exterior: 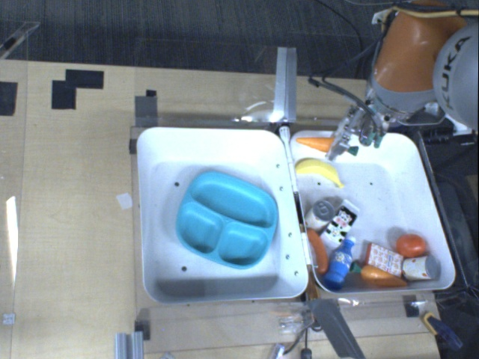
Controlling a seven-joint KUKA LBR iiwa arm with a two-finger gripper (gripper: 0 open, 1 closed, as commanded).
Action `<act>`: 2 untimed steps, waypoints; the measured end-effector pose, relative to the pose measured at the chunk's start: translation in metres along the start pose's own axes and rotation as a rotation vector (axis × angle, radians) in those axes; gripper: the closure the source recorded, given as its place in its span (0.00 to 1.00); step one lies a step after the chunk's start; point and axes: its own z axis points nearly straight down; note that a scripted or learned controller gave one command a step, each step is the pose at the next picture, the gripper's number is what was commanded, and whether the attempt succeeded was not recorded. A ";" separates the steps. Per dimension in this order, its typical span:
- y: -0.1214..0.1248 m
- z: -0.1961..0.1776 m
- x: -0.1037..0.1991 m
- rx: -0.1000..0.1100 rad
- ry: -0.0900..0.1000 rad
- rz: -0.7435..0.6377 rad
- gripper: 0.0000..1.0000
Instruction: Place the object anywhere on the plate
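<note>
The blue three-compartment plate (pixel 224 217) lies in the left white bin (pixel 161 200) with nothing on it. My gripper (pixel 348 144) hangs over the back left part of the right bin (pixel 430 200). It is just right of an orange carrot (pixel 313 143) and above and to the right of a yellow banana (pixel 319 172). I see nothing held in the gripper.
In the front of the right bin lie a grey can (pixel 324 210), a small black-and-white pack (pixel 343 219), a blue bottle (pixel 339 264), a red box (pixel 385 259), a red tomato (pixel 411 244) and a white cup (pixel 416 268). A metal post (pixel 286 81) stands behind the bins.
</note>
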 end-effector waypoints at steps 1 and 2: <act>0.087 0.000 0.097 0.005 0.007 0.217 1.00; 0.121 0.005 0.172 0.003 0.006 0.210 1.00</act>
